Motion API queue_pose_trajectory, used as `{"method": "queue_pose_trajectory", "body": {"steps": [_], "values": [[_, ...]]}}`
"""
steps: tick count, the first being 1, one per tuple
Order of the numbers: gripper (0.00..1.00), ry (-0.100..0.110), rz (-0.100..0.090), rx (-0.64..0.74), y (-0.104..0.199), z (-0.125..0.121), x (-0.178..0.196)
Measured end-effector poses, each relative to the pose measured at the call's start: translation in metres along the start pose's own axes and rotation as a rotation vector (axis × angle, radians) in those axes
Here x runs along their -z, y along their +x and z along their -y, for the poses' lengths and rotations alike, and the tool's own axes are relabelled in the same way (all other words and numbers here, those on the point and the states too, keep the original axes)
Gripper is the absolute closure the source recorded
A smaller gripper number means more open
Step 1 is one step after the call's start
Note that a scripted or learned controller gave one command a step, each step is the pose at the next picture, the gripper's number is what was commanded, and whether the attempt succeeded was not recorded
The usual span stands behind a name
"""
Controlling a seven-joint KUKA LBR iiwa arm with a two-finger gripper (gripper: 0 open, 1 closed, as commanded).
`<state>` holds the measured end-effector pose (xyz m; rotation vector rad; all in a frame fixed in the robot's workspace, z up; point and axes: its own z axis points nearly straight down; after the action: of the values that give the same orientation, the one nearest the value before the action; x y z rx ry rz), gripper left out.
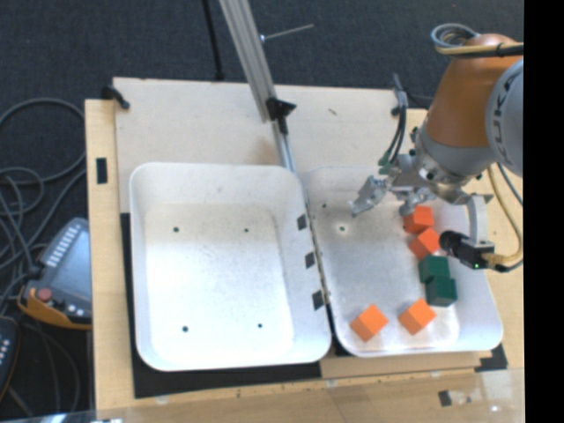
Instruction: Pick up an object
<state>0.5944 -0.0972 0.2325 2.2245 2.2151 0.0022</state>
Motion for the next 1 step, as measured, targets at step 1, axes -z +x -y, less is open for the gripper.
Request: {"method": "queue_pose_trajectory", "body": {"steps": [1], "values": [[0.0, 0.0, 0.001, 0.0, -0.0653, 0.033, -0.1359]]}}
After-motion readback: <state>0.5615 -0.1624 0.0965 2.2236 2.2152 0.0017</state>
